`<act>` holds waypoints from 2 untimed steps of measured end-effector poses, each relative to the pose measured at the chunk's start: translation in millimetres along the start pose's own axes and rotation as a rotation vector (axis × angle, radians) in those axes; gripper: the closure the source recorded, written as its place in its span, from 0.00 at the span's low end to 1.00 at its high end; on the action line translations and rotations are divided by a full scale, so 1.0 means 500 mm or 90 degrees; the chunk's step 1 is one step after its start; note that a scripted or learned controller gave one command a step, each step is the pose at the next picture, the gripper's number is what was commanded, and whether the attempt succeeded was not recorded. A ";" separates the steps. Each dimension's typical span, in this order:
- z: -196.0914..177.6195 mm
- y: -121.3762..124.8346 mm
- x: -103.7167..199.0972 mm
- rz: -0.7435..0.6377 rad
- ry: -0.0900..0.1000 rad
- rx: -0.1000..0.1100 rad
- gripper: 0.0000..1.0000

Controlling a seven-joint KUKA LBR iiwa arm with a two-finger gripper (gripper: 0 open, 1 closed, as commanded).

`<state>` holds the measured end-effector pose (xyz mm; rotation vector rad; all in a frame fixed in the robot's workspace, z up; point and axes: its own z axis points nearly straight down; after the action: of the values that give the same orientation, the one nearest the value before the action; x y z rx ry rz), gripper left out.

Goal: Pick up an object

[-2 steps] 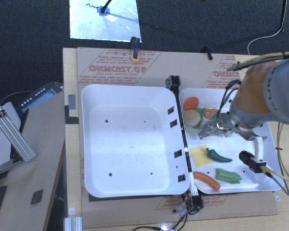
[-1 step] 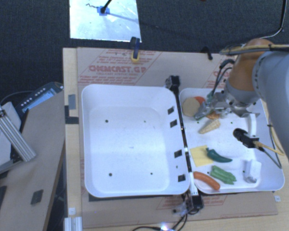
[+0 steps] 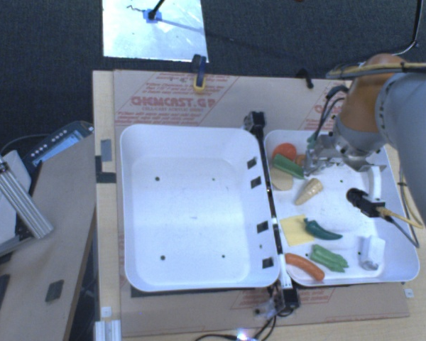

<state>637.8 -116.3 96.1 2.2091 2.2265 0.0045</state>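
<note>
We find the gripper (image 3: 317, 163) lowered into the far end of the right bin (image 3: 401, 268); whether it is spread or closed, or has hold of anything, we cannot tell. Candidate objects lie close: a green piece (image 3: 287, 166) just beside it toward the left bin (image 3: 138, 148), a red piece (image 3: 285, 150) beyond that, a pale cone (image 3: 309, 190) directly below it. We judge the approach step in hand; next comes settling on one object and closing squarely on it.
</note>
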 end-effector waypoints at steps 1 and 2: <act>0.025 -0.106 0.064 0.004 0.002 0.007 1.00; -0.190 0.010 0.092 0.000 0.000 -0.005 1.00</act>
<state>641.8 -70.2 191.0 2.2058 2.2226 0.0126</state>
